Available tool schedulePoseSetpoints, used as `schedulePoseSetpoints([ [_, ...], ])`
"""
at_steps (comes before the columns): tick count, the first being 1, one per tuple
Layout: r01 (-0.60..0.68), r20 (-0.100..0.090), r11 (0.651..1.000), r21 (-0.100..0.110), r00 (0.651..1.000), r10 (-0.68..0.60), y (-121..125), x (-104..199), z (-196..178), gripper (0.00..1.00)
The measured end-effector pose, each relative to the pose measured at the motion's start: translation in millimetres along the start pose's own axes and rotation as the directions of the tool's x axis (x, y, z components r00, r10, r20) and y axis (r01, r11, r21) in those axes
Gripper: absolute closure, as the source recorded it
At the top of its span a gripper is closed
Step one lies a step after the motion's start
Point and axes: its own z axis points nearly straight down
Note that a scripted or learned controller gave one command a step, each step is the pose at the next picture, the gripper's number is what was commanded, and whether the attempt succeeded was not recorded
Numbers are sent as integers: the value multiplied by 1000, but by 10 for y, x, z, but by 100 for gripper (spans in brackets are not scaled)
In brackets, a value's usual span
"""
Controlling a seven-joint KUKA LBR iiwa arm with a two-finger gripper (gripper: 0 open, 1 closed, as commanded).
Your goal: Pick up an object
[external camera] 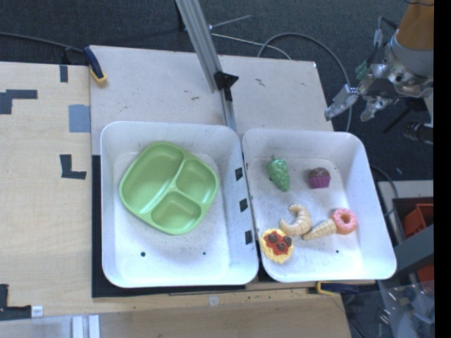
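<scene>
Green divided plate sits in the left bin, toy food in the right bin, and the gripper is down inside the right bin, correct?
Not quite. The camera view shows the gripper above the bench, outside the right bin, beyond its far edge. The green divided plate and toy food are as you say.

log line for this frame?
phase: pre-grasp | gripper: open, above right bin rim, holding nothing | left bin: green plate
</scene>
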Motion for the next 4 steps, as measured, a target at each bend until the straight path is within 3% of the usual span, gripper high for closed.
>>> schedulePoseSetpoints([
  [1,0,0,1000,1,1000,0,-1,-1,0,0],
  [4,-1,-2,1000,8,1000,1,-16,112,1724,0],
])
